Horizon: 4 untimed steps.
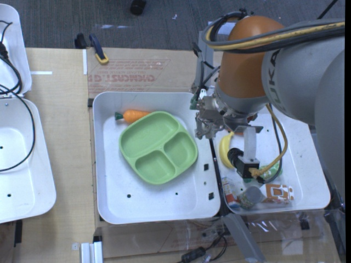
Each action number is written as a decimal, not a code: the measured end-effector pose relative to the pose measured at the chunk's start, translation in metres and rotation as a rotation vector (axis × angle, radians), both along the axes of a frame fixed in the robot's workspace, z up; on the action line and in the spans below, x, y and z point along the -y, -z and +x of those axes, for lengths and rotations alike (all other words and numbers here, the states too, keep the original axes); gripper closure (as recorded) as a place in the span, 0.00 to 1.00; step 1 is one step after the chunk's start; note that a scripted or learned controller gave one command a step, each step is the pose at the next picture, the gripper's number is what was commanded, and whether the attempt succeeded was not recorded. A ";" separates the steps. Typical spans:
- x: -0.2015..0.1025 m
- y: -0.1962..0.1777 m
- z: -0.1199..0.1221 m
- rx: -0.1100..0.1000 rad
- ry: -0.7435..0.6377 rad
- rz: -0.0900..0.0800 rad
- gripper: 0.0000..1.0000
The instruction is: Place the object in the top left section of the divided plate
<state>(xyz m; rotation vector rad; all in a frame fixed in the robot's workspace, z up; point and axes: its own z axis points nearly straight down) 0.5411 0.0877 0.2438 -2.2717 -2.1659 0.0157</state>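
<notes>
At the far left, a separate white tray (pixel 22 163) with a black cable (pixel 19 81) across it plays no part in the task. Next, on the desk (pixel 60 92), comes the left bin (pixel 109 193). In it lies the green divided plate (pixel 148 137), turned at a slant, so its one large section points to the upper left and the two small sections to the right and below. I judge the large one to be the goal. All three sections are bare, so the placing is not yet done.

A carrot (pixel 135 115) lies flat on the bin floor, just beside the upper left rim of the plate, outside it. It is one possible object, and it would need only a short lift over the rim.

Further right, the tool (pixel 207 129) hangs over the wall where the two bins meet, above neither the plate nor the carrot. I cannot tell how far it is open or whether it has hold of anything.

In the right bin (pixel 307 147), a banana (pixel 225 148) lies just beside the tool, partly covered by the arm, the other possible object. Near the front wall are a grey round thing (pixel 253 195) and an orange and white packet (pixel 277 192).
</notes>
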 end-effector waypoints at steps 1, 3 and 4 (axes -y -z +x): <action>0.037 -0.162 -0.035 0.006 -0.087 0.002 1.00; 0.063 0.029 -0.064 0.003 0.206 0.002 1.00; -0.046 0.029 0.003 0.004 0.113 0.001 1.00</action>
